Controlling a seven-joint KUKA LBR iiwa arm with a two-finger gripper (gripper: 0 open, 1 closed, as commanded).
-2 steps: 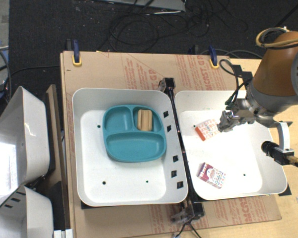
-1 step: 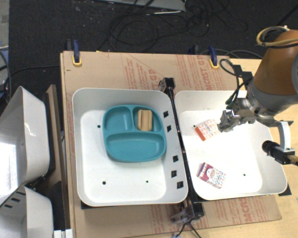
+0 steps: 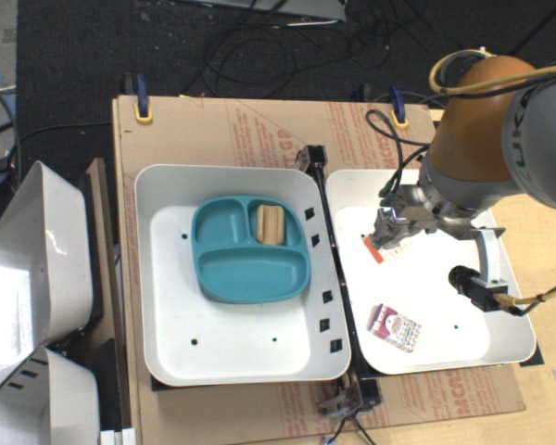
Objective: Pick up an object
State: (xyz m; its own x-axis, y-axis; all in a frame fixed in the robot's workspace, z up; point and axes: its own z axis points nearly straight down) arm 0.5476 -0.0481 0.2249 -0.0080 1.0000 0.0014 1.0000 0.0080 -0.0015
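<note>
The gripper [image 3: 386, 239] hangs low in the right bin [image 3: 500, 341], jaw state impossible to tell, beside a small orange piece [image 3: 373, 252]; a flat snack packet [image 3: 394, 327] lies nearer, seemingly light, crinkly, best pinched across its edges.

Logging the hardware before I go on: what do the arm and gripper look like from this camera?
The arm is grey with a rounded orange band above the wrist and white lettering near the frame edge. Yellow and black cables loop beside the band. The gripper is a dark grey metal assembly.
</note>
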